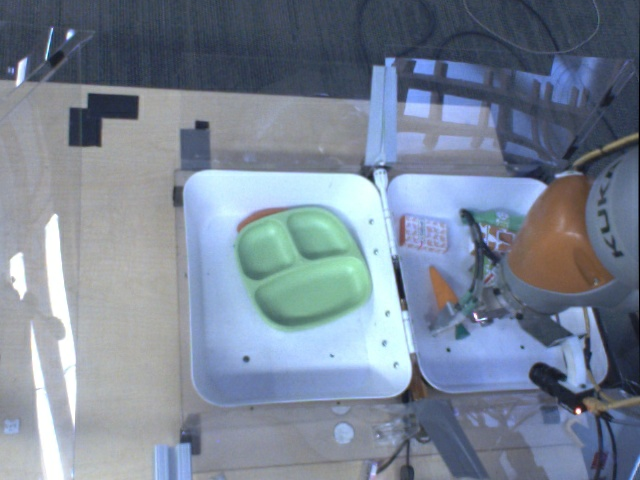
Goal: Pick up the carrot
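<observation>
You are looking at a robotics lab: a wooden bench (100, 298) with clear acrylic guards (500, 108), two white bins (290, 388) clamped side by side, loose cables (480, 28) on dark carpet at the far side

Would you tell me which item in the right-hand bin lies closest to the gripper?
The small orange carrot, tapered like a cone, lies just beside the gripper. The red-and-white patterned packet and the green-and-orange item sit farther back in the bin.
</observation>
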